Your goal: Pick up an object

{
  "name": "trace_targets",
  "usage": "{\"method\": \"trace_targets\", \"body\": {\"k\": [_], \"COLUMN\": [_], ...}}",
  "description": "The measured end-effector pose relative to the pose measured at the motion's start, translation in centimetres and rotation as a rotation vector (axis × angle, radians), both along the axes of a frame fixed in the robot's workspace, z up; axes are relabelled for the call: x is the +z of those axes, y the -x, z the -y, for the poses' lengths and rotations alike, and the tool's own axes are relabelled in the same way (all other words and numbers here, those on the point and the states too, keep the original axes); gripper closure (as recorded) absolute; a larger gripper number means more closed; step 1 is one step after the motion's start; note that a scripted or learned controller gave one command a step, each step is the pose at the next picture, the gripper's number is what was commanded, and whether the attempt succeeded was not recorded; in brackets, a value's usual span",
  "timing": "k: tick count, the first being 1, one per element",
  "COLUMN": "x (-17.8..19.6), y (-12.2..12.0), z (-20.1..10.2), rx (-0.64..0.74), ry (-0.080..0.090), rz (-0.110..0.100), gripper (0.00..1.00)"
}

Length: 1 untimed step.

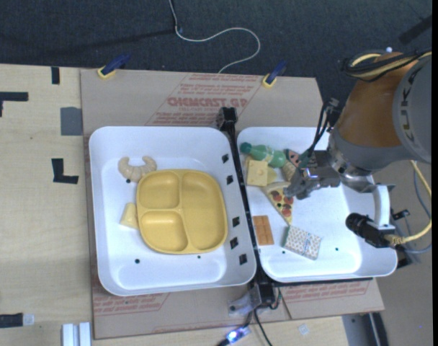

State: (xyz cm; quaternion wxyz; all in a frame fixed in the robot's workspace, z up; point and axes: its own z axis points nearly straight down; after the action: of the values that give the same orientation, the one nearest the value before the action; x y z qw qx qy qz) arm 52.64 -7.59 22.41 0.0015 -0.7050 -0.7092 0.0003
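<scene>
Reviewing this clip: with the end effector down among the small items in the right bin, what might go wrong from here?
1. Clutter: the end effector sits among tightly grouped pieces, a yellow cheese-like wedge, a green item and a pizza-like slice. It may nudge or catch two at once.
2. These pieces lie close to the divider between the bins, so a push may wedge one against it.

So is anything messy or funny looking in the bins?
Nothing looks spilled or broken. The yellow tray sits a bit crooked in the left bin, with a yellow wedge poking out from under its left edge. The toys in the right bin are bunched near the gripper.
</scene>
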Motion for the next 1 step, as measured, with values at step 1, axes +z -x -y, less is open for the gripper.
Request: {"method": "trace_targets", "body": {"k": [1], "x": [-0.49], "y": [-1.72], "z": [-5.93], "rx": [0.002], "ry": [0.000], "rz": [0.000], "gripper": [1.00]}}
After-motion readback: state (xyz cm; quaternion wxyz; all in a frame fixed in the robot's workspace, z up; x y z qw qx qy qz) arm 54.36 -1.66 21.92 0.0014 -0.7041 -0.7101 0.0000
